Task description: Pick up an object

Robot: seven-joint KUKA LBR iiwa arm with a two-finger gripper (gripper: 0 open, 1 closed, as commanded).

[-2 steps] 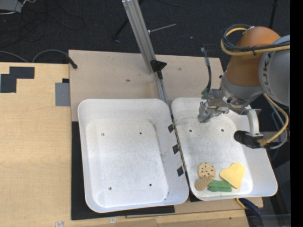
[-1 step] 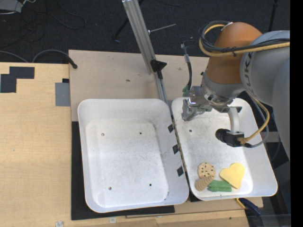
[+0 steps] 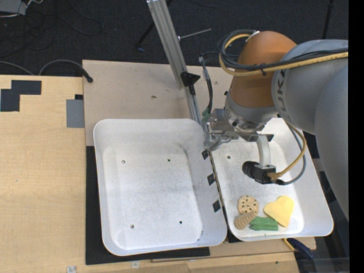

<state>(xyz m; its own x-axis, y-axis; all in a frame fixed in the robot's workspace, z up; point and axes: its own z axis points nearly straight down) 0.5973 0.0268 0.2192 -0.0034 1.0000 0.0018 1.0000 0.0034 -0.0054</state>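
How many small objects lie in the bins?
4, all at the near end of the right bin: a round cookie, a ridged tan piece just below it, a green piece, a yellow heart. The arm may hide others.

Open floor across left bin. Near corner of right bin crowded: cookie, yellow heart, green piece. Slanted metal post rising at the divide.

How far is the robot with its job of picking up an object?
Done: the claw is above the far end of the right bin. In hand: no object shows at the claw. Left: the cookie, yellow heart, green piece and ridged tan piece all lie at the near end, apart from the claw. It must go to one, grasp it and lift.
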